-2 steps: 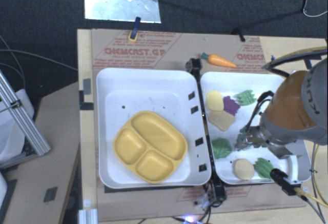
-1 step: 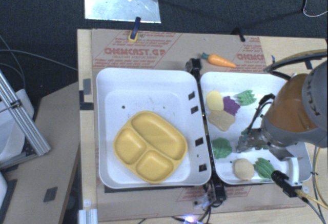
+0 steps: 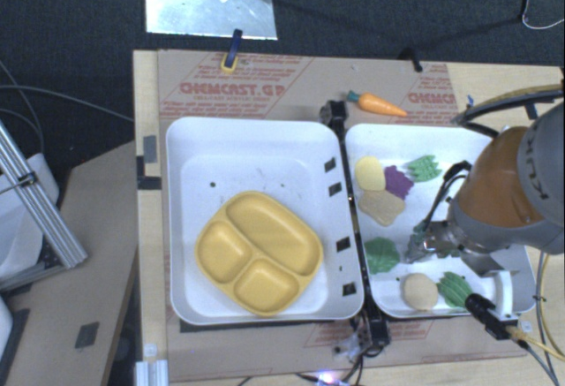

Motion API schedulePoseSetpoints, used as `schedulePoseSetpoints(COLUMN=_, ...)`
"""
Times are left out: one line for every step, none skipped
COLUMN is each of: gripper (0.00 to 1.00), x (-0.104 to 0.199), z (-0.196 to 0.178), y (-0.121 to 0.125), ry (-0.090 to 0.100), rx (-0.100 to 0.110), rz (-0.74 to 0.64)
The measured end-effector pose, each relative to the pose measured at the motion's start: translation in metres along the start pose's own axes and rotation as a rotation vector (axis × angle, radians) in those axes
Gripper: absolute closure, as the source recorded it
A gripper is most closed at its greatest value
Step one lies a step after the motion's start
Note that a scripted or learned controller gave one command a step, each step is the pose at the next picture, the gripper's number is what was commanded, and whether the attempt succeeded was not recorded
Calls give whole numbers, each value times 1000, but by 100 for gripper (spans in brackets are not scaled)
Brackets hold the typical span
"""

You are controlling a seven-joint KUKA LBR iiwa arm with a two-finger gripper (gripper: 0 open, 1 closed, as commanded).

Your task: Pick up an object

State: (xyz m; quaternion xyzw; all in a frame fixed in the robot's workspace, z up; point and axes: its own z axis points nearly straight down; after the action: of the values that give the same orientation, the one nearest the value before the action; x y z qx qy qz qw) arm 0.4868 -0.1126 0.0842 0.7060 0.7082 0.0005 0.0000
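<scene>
My gripper hangs low over the middle of the right bin, on the grey arm with its orange band coming in from the right. Just left of it lies a green leafy piece. Below it sit a beige round item and another green piece. Farther up the bin are a yellow item, purple grapes, a green piece and a tan slice. I see nothing held in the gripper.
The left bin holds a yellow divided plate. An orange carrot lies on the cardboard above the right bin. A black divider with clips runs between the bins. Cables trail at the right.
</scene>
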Motion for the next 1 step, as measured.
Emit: schedulePoseSetpoints(gripper=100, x=-11, z=0, y=0, ry=0, rx=-1, rz=2)
